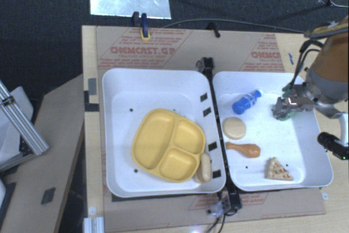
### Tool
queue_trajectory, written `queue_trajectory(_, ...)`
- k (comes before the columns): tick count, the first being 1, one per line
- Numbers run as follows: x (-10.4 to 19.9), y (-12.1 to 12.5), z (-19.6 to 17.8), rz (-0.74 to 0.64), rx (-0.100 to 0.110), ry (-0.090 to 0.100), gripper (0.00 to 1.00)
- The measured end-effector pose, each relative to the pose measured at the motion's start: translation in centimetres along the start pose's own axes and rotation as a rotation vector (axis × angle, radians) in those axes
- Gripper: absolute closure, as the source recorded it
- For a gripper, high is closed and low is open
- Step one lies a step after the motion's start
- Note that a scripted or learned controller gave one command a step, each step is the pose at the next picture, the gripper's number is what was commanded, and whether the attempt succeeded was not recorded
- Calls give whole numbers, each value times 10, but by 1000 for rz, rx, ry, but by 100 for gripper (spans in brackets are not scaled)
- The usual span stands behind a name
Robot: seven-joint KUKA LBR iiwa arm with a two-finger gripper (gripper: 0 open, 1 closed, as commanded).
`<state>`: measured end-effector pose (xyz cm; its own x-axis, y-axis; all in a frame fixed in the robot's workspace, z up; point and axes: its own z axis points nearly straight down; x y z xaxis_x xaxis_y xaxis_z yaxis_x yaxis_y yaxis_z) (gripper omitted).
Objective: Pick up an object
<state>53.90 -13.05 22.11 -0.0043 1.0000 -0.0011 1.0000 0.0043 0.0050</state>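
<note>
The right bin (311, 133) holds a blue bottle (246, 102) lying on its side, a round beige cookie (234, 128), a brown chicken drumstick (245, 148) and a pizza slice (278, 169). My gripper (284, 108) hangs over the bin's upper right part, to the right of the bottle and apart from it. Nothing shows between its fingers. In the left bin (117, 117) lies a yellow divided plate (169, 144) with a pale bread roll (204, 167) against its right corner.
A black divider with clips (216, 128) runs between the two bins. A blue and yellow clamp (143, 25) sits on the cardboard at the back. The arm's grey and orange body (330, 71) looms over the right bin's far right side.
</note>
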Motion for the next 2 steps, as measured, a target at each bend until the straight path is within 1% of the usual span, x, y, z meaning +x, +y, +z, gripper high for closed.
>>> queue_trajectory(1,61,-6,-8,-7,3,4,100)
queue_trajectory(2,111,-8,-17,-6,2,3,100)
